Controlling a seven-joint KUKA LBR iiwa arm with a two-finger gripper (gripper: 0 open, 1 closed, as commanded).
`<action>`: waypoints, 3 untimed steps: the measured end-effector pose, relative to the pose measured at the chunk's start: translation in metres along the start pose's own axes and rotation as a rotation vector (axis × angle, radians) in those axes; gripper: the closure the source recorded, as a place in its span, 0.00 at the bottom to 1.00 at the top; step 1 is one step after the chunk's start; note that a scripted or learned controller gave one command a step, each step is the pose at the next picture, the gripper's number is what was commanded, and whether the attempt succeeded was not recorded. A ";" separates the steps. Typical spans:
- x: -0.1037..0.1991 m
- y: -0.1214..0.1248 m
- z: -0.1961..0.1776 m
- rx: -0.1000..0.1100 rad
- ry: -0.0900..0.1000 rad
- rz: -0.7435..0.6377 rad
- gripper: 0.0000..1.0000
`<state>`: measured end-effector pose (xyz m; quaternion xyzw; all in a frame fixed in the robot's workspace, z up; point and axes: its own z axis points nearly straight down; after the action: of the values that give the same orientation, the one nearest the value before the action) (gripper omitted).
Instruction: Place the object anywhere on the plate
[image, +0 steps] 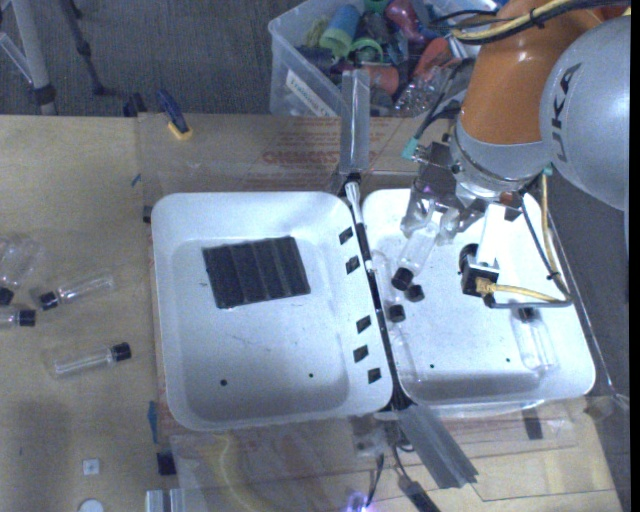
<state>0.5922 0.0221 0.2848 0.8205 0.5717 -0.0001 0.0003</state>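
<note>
A dark ridged plate (256, 272) lies flat in the left white bin (190, 390). In the right bin (560, 375), a clear vial with a black cap (412, 258) slants from under my gripper (431, 222) down toward the divider, cap end lowest. The gripper hangs over the back left part of the right bin, directly over the vial's upper end. The clear plastic and the wrist hide the contact, so I cannot tell whether the vial is held. The plate is well to the left of the gripper, across the divider.
Two more black caps (413, 293) (395, 312) lie near the divider (360, 290), and another clear vial (535, 342) rests at the right bin's front right. Loose vials (90, 357) lie on the bench to the left. A box of clutter (340, 50) stands behind the bins.
</note>
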 end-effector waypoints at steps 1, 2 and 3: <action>0.039 -0.025 -0.053 -0.001 0.000 0.332 1.00; 0.105 -0.027 0.020 0.007 -0.004 0.476 1.00; 0.180 -0.065 0.040 0.005 -0.003 0.461 1.00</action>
<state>0.5930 0.2132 0.2448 0.9294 0.3691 -0.0026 -0.0010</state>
